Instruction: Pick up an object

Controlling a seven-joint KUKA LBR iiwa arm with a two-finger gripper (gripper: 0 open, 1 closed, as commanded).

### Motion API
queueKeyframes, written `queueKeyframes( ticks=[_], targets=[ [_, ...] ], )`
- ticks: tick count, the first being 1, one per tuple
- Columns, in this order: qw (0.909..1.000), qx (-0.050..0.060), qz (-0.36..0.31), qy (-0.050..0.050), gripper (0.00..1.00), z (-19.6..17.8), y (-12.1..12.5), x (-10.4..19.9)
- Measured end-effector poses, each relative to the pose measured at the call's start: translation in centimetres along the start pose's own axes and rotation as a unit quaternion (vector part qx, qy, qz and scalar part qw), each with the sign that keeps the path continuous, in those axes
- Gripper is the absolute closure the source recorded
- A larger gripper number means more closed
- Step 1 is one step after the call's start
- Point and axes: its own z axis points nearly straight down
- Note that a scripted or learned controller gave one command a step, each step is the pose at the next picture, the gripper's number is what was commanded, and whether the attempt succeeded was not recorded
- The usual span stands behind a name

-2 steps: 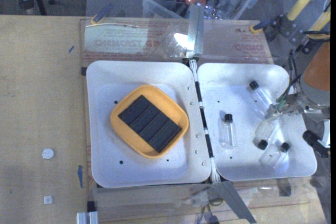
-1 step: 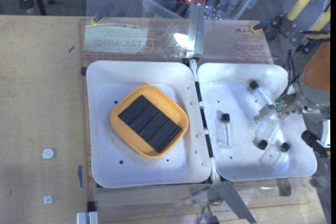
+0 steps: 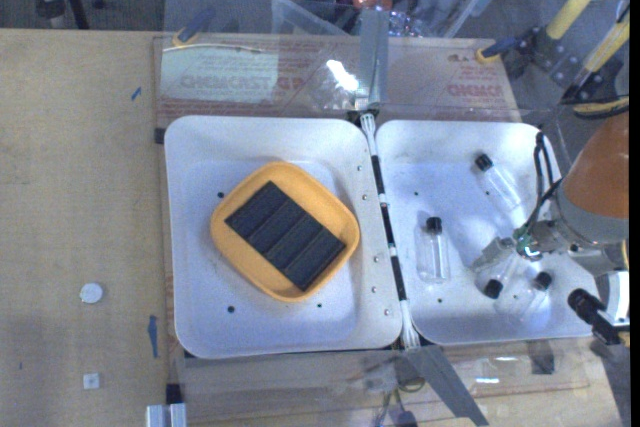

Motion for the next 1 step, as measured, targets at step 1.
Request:
queueKeyframes(
  ticks=[1],
  targets=[
    [1.0, 0.002, 0.0, 0.0, 0.0, -14.39, -2.77, -0.3]
  ],
)
